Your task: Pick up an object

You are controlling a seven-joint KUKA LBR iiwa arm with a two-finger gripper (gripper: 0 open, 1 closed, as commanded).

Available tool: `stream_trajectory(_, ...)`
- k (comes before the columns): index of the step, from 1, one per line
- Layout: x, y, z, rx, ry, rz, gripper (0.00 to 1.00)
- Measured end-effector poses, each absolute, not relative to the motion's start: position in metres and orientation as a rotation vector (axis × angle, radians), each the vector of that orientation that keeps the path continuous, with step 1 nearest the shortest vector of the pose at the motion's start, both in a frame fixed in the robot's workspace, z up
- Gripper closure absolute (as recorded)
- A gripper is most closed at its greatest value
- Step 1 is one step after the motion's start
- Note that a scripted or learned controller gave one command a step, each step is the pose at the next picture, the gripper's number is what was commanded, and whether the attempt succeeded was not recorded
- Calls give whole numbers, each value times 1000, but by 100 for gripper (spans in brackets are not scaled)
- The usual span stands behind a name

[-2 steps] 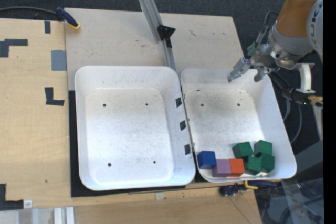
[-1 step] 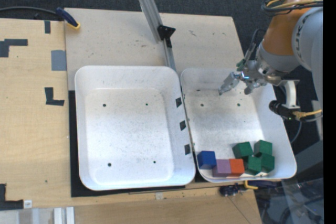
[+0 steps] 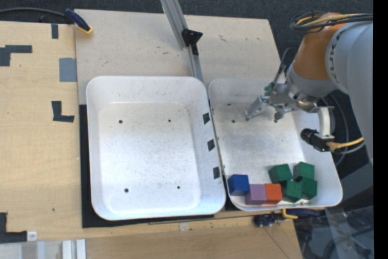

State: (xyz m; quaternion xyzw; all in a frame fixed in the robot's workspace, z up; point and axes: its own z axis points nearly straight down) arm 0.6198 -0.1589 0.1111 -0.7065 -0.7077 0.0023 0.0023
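Note:
My gripper [image 3: 264, 113] hangs over the far part of the right bin [image 3: 254, 142], its two fingers spread apart with nothing between them. At the near edge of that bin lie a blue cube [image 3: 238, 184], a purple block [image 3: 257, 193], an orange block [image 3: 273, 192] and several green blocks [image 3: 294, 179]. All of these blocks sit well in front of the gripper, toward the camera.
The left bin [image 3: 148, 142] stands beside the right one on the wooden bench. A slanted metal rail [image 3: 173, 6] with a black clamp crosses the back. A black cable connector [image 3: 312, 137] hangs by the right bin's right rim.

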Motion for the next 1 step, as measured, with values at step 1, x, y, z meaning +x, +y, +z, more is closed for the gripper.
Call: stream_trajectory(1,621,-159,124,-2217,-2224,2,100)
